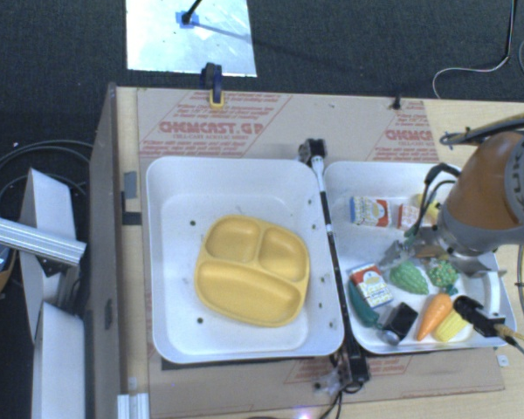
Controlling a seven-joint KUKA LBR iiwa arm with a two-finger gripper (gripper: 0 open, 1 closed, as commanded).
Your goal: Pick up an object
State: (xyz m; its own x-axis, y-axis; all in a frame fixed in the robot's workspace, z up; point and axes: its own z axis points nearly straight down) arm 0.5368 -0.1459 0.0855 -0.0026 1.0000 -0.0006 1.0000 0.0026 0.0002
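Jaws, their spread impossible to tell, hover above a green vegetable point(410, 278) in the right bin point(360, 184).

Bright, even light; slight softness.

A brown cardboard sheet point(244, 120) printed in red covers the bench. Beyond its far edge a shiny silver panel point(189, 24) lies on the dark speckled floor point(349, 24). Left of the sheet sit black cables point(44, 149) and an aluminium rail point(35, 240).
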